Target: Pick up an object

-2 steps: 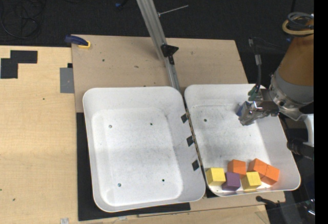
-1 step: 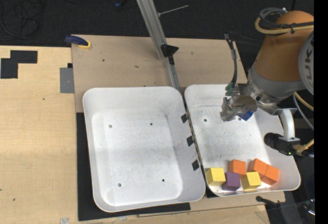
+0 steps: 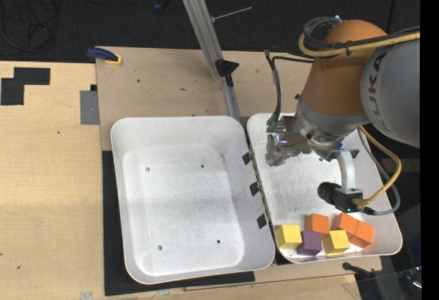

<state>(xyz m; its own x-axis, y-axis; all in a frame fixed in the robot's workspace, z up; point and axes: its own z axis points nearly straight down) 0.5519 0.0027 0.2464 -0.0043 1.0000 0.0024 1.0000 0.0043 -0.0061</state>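
Observation:
Several small blocks lie at the near end of the right bin (image 3: 384, 240): a yellow block (image 3: 289, 235), an orange block (image 3: 317, 224), a purple block (image 3: 311, 243), a second yellow block (image 3: 336, 241) and another orange block (image 3: 357, 229). My gripper (image 3: 277, 152) hangs over the far left part of the right bin, well behind the blocks. Nothing shows between its fingers. The arm's orange band and grey body cover the bin's far right side.
The left bin (image 3: 137, 134) sits beside the right one, with black clips (image 3: 252, 187) along the shared edge. A slanted aluminium bar (image 3: 204, 24) rises behind the bins. Cables (image 3: 384, 185) loop off the wrist over the right bin.

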